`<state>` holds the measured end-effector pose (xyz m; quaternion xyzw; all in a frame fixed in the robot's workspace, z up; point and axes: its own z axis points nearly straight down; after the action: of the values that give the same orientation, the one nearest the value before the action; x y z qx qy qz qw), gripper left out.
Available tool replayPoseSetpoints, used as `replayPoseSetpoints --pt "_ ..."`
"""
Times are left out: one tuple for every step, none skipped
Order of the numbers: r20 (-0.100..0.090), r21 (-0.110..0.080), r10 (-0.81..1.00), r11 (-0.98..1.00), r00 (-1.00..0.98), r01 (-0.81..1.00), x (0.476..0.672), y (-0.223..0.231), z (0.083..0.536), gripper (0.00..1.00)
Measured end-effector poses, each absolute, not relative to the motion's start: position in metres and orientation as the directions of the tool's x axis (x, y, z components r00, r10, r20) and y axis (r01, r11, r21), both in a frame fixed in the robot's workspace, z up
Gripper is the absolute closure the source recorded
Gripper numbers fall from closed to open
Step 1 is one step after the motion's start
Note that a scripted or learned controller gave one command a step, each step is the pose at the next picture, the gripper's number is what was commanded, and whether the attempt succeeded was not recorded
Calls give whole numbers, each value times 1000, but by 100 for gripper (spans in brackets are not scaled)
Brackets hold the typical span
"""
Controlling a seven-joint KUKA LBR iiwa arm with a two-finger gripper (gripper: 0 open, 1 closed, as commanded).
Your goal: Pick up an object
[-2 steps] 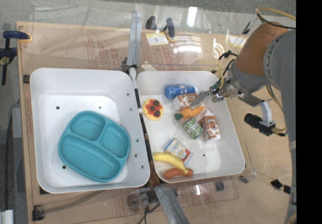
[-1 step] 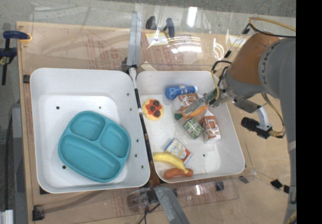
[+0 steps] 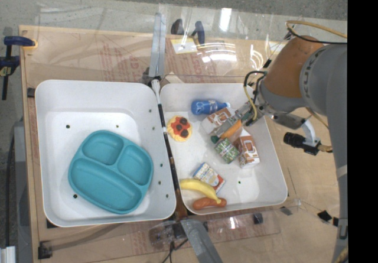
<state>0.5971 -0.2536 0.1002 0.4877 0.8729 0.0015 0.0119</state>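
The arm [image 3: 307, 78] reaches in from the right over the right bin [image 3: 269, 188], its grey body and orange band above the bin's upper right corner. The gripper [image 3: 231, 127] points down and to the left, low among a cluster of things in the bin's upper middle. Whether it has anything in its grasp cannot be told, since the tip blends into the clutter beneath it.

Right at the tip lies a carrot [image 3: 231, 130], a slim orange stick whose long axis runs diagonally from lower left to upper right, roughly in line with the gripper itself. It touches or overlaps a small brown carton [image 3: 219, 117] just above it and a green carton [image 3: 225, 151] just below. Beside the green one, to the right, stands a red and white carton [image 3: 248, 152], tilted a little.

Above the cluster, a blue bottle [image 3: 208, 106] lies on its side, its long axis nearly level. Left of the cluster sits a small yellow pizza toy [image 3: 179, 128] with dark spots. Near the front of the bin a banana [image 3: 199, 186] lies almost level, with a sausage [image 3: 207, 203] just below it and a small blue packet [image 3: 208, 176] touching it from above.

The left bin [image 3: 53, 93] holds a teal divided plate [image 3: 110, 170], turned at a slant.
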Motion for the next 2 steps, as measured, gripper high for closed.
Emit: replayPoseSetpoints --pt "12 -27 995 100 -100 995 611 -263 90 0" --pt "0 -1 988 155 -155 988 569 -224 88 0"
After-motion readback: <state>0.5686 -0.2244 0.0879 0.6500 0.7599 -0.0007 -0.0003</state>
